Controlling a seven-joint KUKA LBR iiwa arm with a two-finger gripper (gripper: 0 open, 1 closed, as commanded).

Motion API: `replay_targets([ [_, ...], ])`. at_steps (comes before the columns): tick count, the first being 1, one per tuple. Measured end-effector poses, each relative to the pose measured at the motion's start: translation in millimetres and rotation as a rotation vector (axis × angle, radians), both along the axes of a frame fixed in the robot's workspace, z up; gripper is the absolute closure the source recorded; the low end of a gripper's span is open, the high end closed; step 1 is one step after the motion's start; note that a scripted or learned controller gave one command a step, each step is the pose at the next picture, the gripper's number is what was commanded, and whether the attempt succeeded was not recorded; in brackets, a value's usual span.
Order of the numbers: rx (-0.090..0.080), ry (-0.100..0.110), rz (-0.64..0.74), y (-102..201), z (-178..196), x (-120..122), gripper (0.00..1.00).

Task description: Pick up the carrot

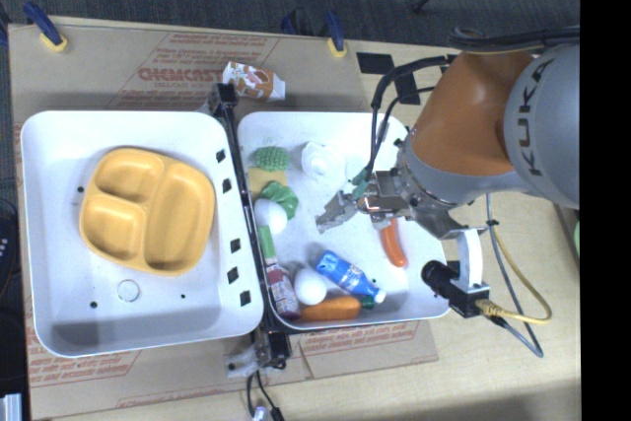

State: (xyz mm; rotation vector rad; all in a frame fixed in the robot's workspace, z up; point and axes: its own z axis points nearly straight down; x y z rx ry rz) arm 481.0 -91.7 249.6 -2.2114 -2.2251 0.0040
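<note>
Right now the arm (483, 128) reaches in from three o'clock and holds its hand (333, 212) over the middle of the right bin (424, 306), well short of the target. The hand's grey fingers point toward nine o'clock, and they look spread apart with nothing between them.

The carrot (331, 310) lies flat along the bin's six o'clock wall, its long axis running roughly nine to three. At its nine o'clock end a white egg (311, 288) touches or nearly touches it, and the blue bottle (348, 277) lies slantwise just at its twelve o'clock side. A second orange-red piece (394, 245), perhaps a sausage or pepper, lies below the wrist at about four o'clock from the hand and should not be mistaken for the carrot.

I judge the step in hand to be the approach: no grasp has been made. The next move calls for shifting the hand toward six o'clock until it stands above the carrot, turning the fingers to straddle its narrow width, then descending. Crowding by the bottle, the egg and the bin wall leaves little room for the fingers.
</note>
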Motion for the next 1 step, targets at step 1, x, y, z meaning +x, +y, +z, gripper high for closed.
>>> replay_targets([
  [1, -0.002, -0.002, 0.007, -120.1, -11.0, 44.8, 0.00],
])
